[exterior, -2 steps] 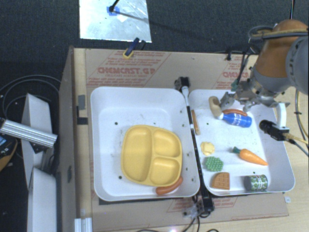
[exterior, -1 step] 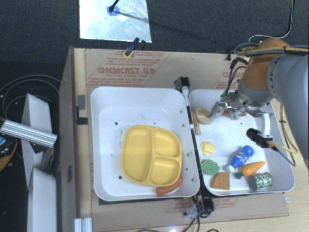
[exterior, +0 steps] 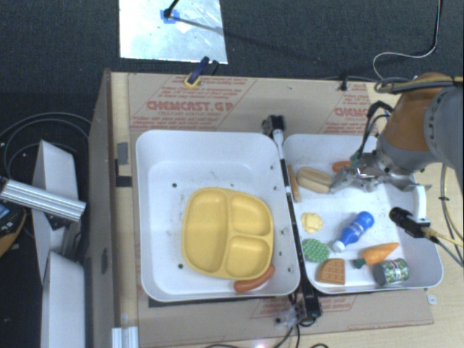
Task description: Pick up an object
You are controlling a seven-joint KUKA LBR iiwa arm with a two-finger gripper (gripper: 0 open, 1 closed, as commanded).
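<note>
Camera view:
White bins: two, side by side on the surface; left bin, right bin.
Left bin contents: yellow divided tray in the middle; sausage against the tray's near edge.
Right bin contents: bread roll at the far left; small orange piece just beyond it; pale yellow piece; blue bottle in the middle; green round piece; waffle at the near edge; carrot; can in the near right corner.
Arm: grey with orange band, reaching in from the right over the far part of the right bin.
Gripper: low over the far part of the right bin, just right of the bread roll; fingers too small and blurred, so spread or pressed together cannot be told; nothing seen between them.
Key relation: bread roll lies immediately left of the gripper, long axis running roughly left to right, nearly in line with the arm's reach; blue bottle sits nearer, tilted, cap towards the near left.
Judgement: bread roll probably the closest candidate; short shift left needed before any grasp.
</note>
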